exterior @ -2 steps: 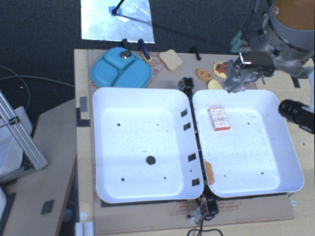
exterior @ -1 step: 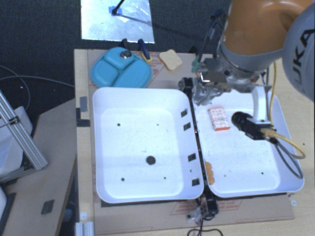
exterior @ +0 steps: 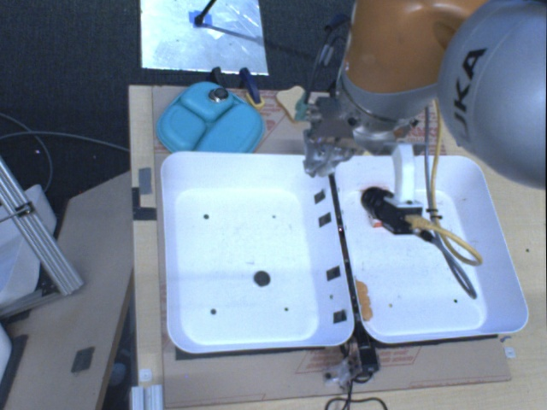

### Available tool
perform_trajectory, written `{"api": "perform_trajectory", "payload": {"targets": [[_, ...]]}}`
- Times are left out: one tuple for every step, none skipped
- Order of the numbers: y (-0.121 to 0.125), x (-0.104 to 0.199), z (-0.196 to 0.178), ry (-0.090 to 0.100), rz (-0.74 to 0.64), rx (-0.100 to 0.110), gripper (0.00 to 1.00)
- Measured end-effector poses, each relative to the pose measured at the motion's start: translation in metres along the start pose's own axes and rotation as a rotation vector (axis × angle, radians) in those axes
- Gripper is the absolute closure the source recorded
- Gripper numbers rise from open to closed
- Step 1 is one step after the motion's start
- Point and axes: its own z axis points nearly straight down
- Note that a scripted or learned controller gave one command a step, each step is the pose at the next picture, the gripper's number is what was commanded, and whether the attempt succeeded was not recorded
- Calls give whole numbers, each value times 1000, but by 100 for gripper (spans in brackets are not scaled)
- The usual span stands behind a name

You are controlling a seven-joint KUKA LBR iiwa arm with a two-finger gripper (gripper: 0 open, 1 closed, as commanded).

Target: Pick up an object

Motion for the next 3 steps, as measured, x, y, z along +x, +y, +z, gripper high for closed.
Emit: {"api": "perform_trajectory", "payload": {"targets": [[-54,-34,-126,4,3,-16,100],[-74,34,-21,-1,-3,7,100],[-52,-43,-97,0,12,-12,100]]}}
